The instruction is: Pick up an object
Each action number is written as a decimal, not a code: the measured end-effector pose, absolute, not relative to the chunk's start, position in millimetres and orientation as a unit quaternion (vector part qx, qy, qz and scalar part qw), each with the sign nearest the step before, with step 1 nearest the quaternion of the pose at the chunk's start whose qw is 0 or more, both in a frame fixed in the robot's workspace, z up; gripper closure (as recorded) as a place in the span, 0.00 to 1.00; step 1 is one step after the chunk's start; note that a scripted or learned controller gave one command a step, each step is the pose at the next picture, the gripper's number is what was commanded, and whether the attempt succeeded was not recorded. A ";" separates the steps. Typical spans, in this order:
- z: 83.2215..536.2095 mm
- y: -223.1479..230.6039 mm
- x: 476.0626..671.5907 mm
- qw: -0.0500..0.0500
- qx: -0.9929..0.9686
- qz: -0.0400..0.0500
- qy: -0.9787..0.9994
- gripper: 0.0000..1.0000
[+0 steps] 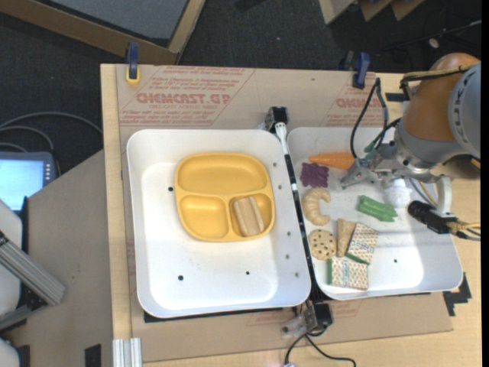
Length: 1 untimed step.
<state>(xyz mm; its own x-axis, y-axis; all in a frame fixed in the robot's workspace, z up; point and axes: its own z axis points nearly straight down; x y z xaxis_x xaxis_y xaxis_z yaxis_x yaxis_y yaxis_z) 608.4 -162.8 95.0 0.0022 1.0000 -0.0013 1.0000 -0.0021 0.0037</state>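
The arm reaches in from the right and hangs over the far part of the right bin, its gripper pointing down among the small play-food pieces gathered there. Whether the gripper is spread or pressed together cannot be told, since the wrist and cabling cover it from above, and nothing can be seen pinched in it. The candidates for picking lie close together on the left half of that bin: an orange carrot at the far side, a purple piece just beside it, a croissant nearer, a green piece just near of the gripper, then a cookie and some cracker-like pieces nearest the front. The gripper sits between the carrot and the green piece, so either looks like the likely target. In the left bin a yellow divided plate rests with a bread slice in its near-right compartment, probably as a place for sorted items. The crowding could make a clean grasp hard.
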 end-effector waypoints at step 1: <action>83.5 -133.7 663.2 -0.007 0.705 -0.009 0.709 0.00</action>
<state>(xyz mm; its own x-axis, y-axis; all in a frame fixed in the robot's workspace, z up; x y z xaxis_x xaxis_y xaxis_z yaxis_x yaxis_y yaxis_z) 663.2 -133.7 83.5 -0.0069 1.0000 -0.0032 0.9997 0.0068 -0.0223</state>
